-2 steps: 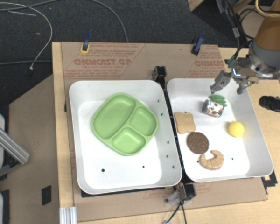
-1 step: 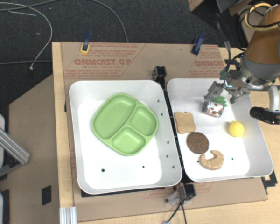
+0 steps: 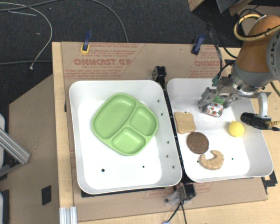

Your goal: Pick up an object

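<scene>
In the right bin (image 3: 252,164) lie a tan slice of toast (image 3: 185,122), a round dark brown cookie (image 3: 197,143), a curled croissant (image 3: 211,160) and a yellow ball (image 3: 236,129). At the back of that bin sits a small white object with red and green marks (image 3: 215,109). My gripper (image 3: 217,101) is down right over this small object, its grey fingers (image 3: 206,99) straddling it. The object shows just below the fingers, resting on the bin floor.
The left bin (image 3: 84,167) holds a green divided plate (image 3: 125,123). Black clamps sit between the bins at the back (image 3: 159,73) and front (image 3: 184,190). Blue clips (image 3: 87,40) hold the cardboard's far edge. A black part (image 3: 253,120) of the arm hangs over the right bin's right side.
</scene>
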Motion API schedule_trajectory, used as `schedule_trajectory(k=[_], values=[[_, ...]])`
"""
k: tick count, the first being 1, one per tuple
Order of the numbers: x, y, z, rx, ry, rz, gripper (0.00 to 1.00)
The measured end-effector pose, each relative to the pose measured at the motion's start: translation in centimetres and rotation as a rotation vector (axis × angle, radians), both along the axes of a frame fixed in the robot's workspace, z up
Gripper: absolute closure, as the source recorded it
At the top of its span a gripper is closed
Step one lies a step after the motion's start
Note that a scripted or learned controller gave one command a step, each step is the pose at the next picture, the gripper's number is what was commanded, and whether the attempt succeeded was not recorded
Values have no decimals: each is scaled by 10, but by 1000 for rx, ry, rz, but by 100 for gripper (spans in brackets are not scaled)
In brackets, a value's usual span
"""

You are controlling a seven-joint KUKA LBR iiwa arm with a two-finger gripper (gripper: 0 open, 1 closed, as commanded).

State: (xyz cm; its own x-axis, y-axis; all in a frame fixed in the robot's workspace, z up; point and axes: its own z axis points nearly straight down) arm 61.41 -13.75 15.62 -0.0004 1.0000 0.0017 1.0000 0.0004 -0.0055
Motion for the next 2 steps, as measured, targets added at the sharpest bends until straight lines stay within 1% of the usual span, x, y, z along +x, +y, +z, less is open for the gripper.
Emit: schedule_trajectory(k=[1,2], values=[[-7,4,-61,1,3,0,0],[-5,3,-46,0,-6,0,100]])
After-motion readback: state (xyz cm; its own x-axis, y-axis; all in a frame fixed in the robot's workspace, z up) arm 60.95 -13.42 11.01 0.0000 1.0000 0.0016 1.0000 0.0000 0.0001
